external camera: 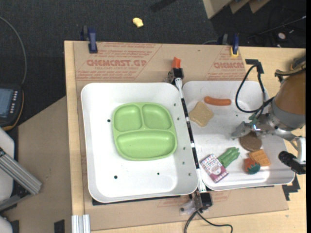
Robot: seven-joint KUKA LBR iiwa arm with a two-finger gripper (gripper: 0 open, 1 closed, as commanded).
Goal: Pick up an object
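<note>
Over the right bin: the gripper (243,130) hangs low near the bin's right wall, its tip just beside a brown round disc (251,141).
Jaws: too small and blurred to read; I cannot tell whether they are wide, narrow or closed on anything.
Right bin (228,88): holds every loose object.
Far edge of the right bin: a sausage (217,101) lies across, with a tan bread slice (201,114) just nearer and toward the divider.
Near edge of the right bin: a pink carton (213,167) at the left corner, a green pod-like vegetable (228,156) beside it, then an orange waffle piece (259,157) touching a small red-and-green item (251,166).
Left bin (92,144): carries a green divided plate (144,131) at its middle.
Likely target: the brown round disc, judged by closeness.
Handling: it looks flat, light and rigid, probably toy food; a flat thing offers little height, so a pinch across its rim from above seems best, and it may slide on the smooth bin floor.
</note>
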